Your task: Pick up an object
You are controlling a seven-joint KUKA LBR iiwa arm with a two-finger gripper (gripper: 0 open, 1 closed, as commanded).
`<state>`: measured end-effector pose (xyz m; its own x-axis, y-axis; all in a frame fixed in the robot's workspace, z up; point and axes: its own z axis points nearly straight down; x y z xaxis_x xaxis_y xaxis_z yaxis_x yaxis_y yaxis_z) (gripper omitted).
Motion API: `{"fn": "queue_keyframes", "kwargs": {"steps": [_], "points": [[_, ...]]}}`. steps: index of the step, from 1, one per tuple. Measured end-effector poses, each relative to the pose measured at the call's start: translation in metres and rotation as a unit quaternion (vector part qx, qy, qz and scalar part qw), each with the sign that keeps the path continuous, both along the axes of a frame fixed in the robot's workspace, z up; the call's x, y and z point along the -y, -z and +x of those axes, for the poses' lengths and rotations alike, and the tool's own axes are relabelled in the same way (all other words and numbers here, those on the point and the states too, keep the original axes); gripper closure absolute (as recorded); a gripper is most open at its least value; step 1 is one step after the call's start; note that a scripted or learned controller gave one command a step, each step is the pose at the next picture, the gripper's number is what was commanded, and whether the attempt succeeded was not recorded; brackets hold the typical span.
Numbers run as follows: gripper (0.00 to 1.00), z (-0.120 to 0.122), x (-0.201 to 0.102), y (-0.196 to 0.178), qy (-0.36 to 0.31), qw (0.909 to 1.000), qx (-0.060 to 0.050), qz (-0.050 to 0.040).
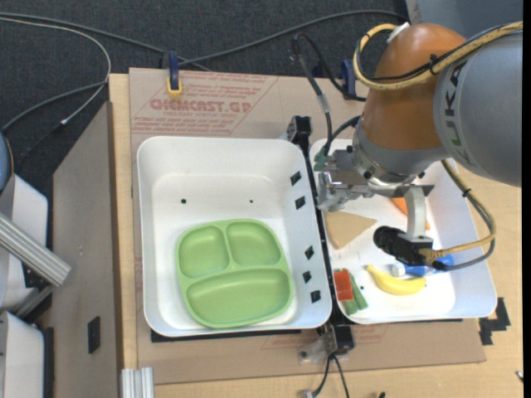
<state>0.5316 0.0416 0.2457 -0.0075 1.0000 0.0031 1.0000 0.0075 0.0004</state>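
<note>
Gripper: the gripper (336, 189) sits low over the inner edge of the right bin (469, 301), tucked under the grey arm (489, 98) and its orange band (406, 73).
Gripper state: mostly hidden by the wrist, so I cannot tell whether it is wide, narrow or holding anything.
Nearest thing: a tan wedge (353, 226) lies flat just below the gripper in the camera view, close to the bin's left wall; I cannot tell whether they touch.
Other candidates: an orange piece (415, 210) is partly covered by the arm. A yellow banana (397, 282) lies near the front of the bin. A red block (341, 282) and a green block (355, 297) sit together at the front left corner.
Left bin: the left bin (216, 172) holds a green divided plate (235, 272), well apart from the gripper.
Step in hand: probably settling over a target in the right bin, the wedge being the likeliest.
How to do it well: centre squarely over the wedge before going down. Keep clear of the bin wall. Grip across the narrower span, since a flat thin piece may slip out. Lift straight up and check that it comes with the gripper.
</note>
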Motion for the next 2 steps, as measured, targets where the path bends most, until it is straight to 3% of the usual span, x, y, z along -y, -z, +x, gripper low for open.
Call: {"fn": "queue_keyframes", "kwargs": {"steps": [1,2], "points": [[1.0,-0.0014,-0.0429,0.0084,0.001,1.0,-0.002,-0.0007],[0.0,-0.001,-0.0403,0.0078,0.003,1.0,-0.001,-0.001]]}}
